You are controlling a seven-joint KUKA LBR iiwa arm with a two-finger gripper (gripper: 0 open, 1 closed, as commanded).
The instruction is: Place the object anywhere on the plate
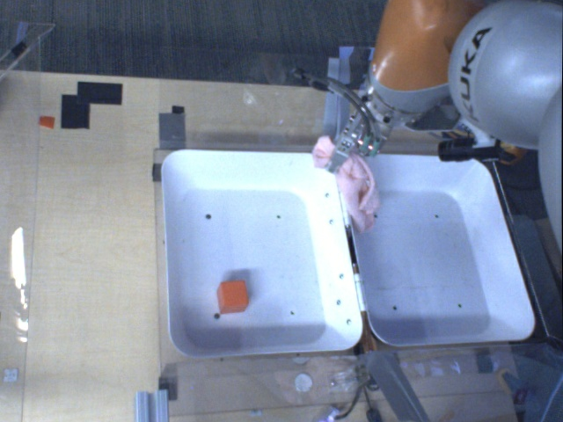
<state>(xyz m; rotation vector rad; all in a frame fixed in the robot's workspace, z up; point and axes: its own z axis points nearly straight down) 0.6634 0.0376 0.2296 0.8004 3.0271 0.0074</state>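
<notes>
The pink cloth-like object [359, 192] hangs limp over the seam between the two bins, its upper end bunched at the gripper [354, 143], which looks closed on that top fold with the fingers pinched nearly together. From my seat I see no plate, so my first worry is where to release at all. The grip seems to catch only a corner; I judge it could slip free in transit and land draped on the left bin [255, 174] rim or the right bin [493, 200]. An orange block [233, 296] sits well apart in the left bin.
</notes>
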